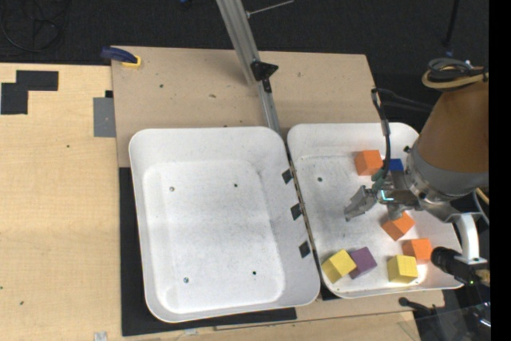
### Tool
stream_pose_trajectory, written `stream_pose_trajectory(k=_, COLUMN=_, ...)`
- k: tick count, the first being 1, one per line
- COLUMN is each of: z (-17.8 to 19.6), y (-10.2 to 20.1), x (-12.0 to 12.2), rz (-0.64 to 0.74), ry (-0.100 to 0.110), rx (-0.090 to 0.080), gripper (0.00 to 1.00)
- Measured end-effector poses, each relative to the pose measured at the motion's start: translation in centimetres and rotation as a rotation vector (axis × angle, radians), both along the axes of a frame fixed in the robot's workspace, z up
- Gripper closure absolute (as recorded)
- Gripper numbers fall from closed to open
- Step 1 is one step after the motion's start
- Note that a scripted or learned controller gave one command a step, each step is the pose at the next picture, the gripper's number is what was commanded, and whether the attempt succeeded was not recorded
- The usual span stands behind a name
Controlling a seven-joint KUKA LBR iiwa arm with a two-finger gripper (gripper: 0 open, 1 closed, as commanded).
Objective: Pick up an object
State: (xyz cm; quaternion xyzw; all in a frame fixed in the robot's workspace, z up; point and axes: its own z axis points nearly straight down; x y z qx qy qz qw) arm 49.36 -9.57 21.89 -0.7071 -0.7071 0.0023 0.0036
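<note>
From the camera view, the arm (451, 144) reached in from three o'clock over the right bin (335, 141). Its gripper (369, 201) hung low near the bin's centre; whether it was parted or closed on anything could not be told. An orange cube (368, 162) sat at twelve o'clock of it, with a blue block (393, 166) just beside that. Another orange cube (397, 225) lay at four o'clock. A yellow cube (338, 264) touched a purple cube (362, 259) at six o'clock.

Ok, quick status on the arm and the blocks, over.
Gripper low in the right bin, nothing seen held. Nearest: orange block. Yellow block and purple block touching at the front wall.
</note>
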Motion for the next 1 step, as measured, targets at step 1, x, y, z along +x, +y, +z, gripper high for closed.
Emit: stream_pose_trajectory(k=1, z=0.19, y=-0.17, x=0.07, rz=-0.004, ry=-0.005, rx=-0.001, gripper=0.00)
